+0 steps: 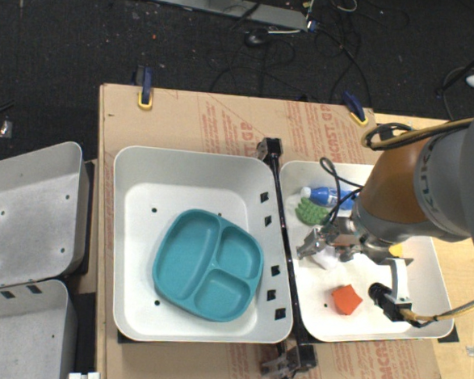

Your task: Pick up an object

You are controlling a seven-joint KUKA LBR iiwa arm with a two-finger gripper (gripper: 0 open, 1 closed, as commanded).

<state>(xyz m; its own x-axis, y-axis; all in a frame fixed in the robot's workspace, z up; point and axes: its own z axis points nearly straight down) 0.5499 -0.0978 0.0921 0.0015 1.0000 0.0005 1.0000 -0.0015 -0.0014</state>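
In the camera view, the arm reaches in from the right over the right bin. The gripper sits low over that bin's left half, close to the wall it shares with the left bin. Whether the pincer is released or clenched cannot be told, and nothing can be seen held in it.

Three small things lie in the right bin. An orange block rests on the floor below and to the right of the gripper, near it but apart, with bare white floor between them. A green thing lies just above the gripper, towards the bin's far left corner. A blue and white thing lies just beyond the green one, touching it or nearly so, and its right end goes under the arm.

The left bin holds a teal plate with three compartments, lying flat a little below the middle. White floor runs all round it, widest along the far side and the left.

In the right bin, the floor is open along the near edge and to the left of the block. The wrist covers the middle and far right. Both bins stand on a cardboard sheet, which shows bare beyond their far edges.
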